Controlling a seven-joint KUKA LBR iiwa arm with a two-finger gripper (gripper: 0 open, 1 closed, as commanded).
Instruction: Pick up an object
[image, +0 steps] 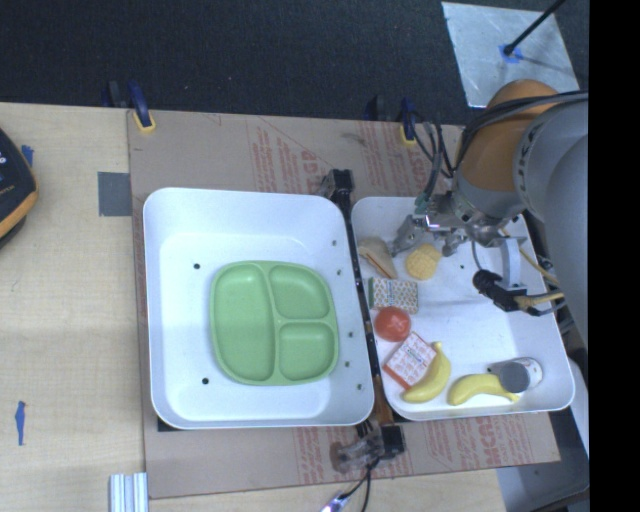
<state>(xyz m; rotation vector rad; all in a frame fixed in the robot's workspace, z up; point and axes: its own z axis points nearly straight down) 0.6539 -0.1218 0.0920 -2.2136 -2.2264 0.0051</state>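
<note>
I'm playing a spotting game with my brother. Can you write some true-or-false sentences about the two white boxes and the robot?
1. The green tray lies in the left bin. True.
2. Two bananas lie in the right bin. True: one banana next to the other banana, near the front edge.
3. The red ball sits on the green tray. False: it is in the right bin, close to the wall between the bins.
4. The gripper is over the left bin. False: it is at the back of the right bin, just above the yellow round toy.
5. The green tray has one big compartment. False: it has three.
</note>
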